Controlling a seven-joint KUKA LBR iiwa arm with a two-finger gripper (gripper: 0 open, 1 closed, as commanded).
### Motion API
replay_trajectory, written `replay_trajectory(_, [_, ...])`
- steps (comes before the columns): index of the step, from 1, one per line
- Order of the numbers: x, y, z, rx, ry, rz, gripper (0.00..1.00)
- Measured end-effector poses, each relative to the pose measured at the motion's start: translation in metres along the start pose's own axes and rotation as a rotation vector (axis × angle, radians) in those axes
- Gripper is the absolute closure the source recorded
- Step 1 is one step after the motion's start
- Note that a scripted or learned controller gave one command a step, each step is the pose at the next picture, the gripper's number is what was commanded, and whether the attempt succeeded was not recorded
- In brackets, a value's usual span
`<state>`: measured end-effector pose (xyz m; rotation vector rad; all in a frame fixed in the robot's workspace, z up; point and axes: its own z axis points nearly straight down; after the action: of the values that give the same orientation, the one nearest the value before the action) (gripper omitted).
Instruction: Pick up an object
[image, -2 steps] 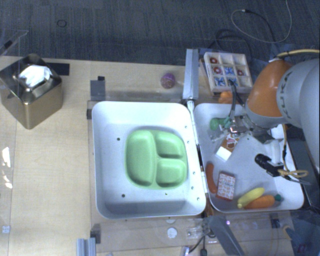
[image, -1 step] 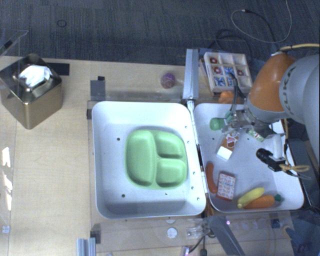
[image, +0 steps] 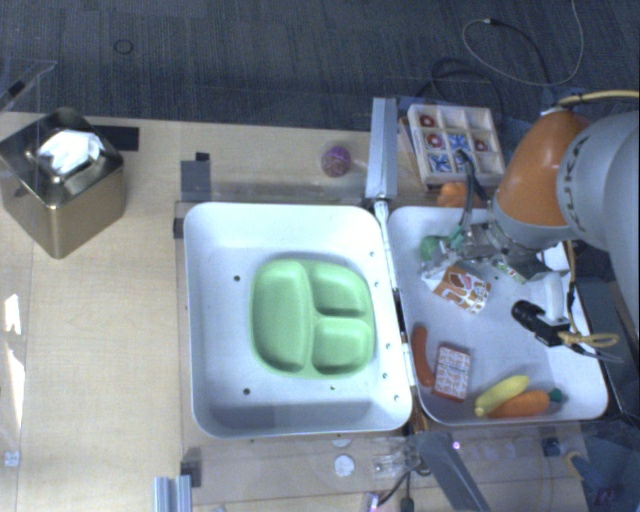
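— Over the far part of the right bin, is that where you see the gripper?

— Yes, you have it low there, under the grey arm with its orange band, which reaches in from the right. You cannot tell from this view whether it is wide or narrow, because the wrist covers it.

— What lies closest to it?

— You see a small green thing just to its left, and whether the two touch cannot be told. A patterned packet, white with orange and brown marks, lies just on its near side.

— And the rest of that bin?

— Along the left wall you have a red sausage-shaped piece, with a reddish-brown block just beside it on the right. At the near wall a yellow banana and an orange carrot lie side by side, touching, with the carrot's green end to the right. An orange thing sits at the far left corner, partly hidden.

— The other bin?

— Your left bin holds a green divided tray, flat in its middle. On the bench beyond, you see a purple ball, a box of patterned tiles far of the right bin, and a brass-coloured box well apart at the far left.
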<state>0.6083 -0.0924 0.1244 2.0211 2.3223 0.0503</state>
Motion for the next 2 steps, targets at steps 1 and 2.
replay_trajectory(1, [-0.007, -0.011, 0.035, 0.053, 0.025, -0.057, 0.0])
replay_trajectory(2, [-0.007, -0.007, 0.021, 0.043, 0.021, -0.06, 1.0])
